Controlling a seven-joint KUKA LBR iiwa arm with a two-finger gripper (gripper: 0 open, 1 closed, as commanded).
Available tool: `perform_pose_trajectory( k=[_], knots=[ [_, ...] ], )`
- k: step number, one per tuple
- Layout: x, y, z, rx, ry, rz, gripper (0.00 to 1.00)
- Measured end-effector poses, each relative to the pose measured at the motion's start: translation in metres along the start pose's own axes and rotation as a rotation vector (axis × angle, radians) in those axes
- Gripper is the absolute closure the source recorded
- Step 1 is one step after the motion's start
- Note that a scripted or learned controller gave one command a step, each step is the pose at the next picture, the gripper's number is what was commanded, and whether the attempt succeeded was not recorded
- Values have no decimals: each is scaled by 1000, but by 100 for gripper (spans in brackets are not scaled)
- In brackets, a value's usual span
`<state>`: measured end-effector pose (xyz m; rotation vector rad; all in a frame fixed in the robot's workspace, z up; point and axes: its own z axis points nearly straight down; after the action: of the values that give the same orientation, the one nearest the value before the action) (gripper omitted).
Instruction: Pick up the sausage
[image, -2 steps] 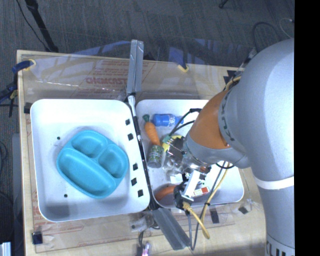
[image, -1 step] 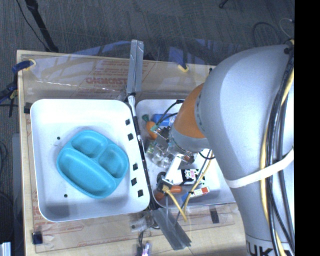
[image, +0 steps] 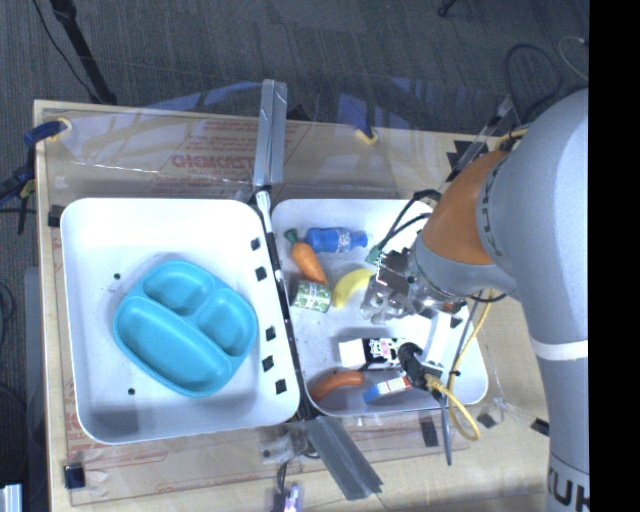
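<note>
- sausage (image: 338, 381) lies at the near edge of the right bin (image: 478, 385), just left of a blue item
- gripper (image: 385, 300) hangs over mid-bin by the lemon (image: 351, 287); honestly can't tell how its jaws stand

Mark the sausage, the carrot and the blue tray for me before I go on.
sausage (image: 338, 381): camera view, middle of its reddish body, near the right bin's front wall.
carrot (image: 308, 263): camera view, middle of its orange body.
blue tray (image: 186, 325): camera view, ridge between its compartments, left bin.
</note>
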<state>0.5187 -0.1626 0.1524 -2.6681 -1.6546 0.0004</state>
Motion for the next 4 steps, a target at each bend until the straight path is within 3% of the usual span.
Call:
perform_pose_trajectory(
  k=[1,3,4],
  knots=[
    [47,-59,32,3,-1,202,100],
    [48,-58,14,8,1,190,100],
    [39,-52,61,5,2,363,100]
  ],
)
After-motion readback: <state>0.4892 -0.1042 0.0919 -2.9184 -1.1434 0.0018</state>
